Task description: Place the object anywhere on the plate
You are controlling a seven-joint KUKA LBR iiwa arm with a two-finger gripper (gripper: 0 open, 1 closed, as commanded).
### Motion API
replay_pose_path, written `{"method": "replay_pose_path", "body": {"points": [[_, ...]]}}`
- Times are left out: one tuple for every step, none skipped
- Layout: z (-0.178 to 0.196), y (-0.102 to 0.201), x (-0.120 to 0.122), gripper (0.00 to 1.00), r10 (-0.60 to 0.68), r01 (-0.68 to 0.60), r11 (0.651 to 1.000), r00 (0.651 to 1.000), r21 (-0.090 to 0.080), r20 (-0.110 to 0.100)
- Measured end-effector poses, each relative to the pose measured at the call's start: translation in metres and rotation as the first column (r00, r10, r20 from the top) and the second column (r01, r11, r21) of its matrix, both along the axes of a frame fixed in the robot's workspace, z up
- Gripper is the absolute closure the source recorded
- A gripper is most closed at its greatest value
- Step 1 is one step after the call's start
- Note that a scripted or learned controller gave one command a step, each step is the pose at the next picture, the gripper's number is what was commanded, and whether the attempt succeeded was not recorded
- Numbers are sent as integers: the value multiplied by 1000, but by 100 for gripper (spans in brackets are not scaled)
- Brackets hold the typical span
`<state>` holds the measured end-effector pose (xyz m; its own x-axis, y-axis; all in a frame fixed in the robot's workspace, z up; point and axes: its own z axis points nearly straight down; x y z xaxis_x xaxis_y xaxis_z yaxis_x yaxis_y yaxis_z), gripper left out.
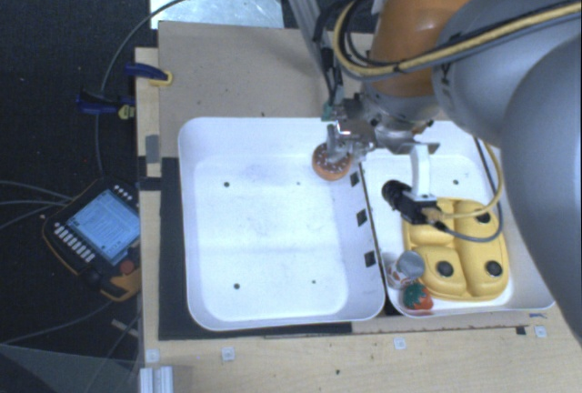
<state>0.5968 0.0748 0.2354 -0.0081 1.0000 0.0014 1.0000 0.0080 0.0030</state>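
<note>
Bench boards point(236, 82) held two white bins side by side. The claw point(338, 144) hung by the wall where the two bins met, near their far end. A round brown thing point(329, 164) sat right under the claw, touching its tip, just inside the left bin point(264, 291). It was too blurry to tell if the claw was wide or narrow, or if it had the round brown thing in its grip. The big grey arm point(509, 55) with its orange band point(423, 9) came to the claw from the right and covered part of the right bin point(459, 166).

The yellow plate point(459, 255) lay in the right bin, lower in the view than the claw and to its right, well apart from the round brown thing. It had black dots on it. A small grey thing point(408, 265) sat just left of the plate, closer to the claw than a little red and green thing point(416, 295) beside it. Far off to the left of the claw, outside the bins, lay a box with a blue screen point(98, 226). A blue clamp point(145, 71) gripped the boards' edge, up and to the left of the claw.
</note>
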Motion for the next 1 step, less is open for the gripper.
{"method": "replay_pose_path", "body": {"points": [[6, 50, 8, 100, -1, 1, 1000, 1000, 0, 0]]}}
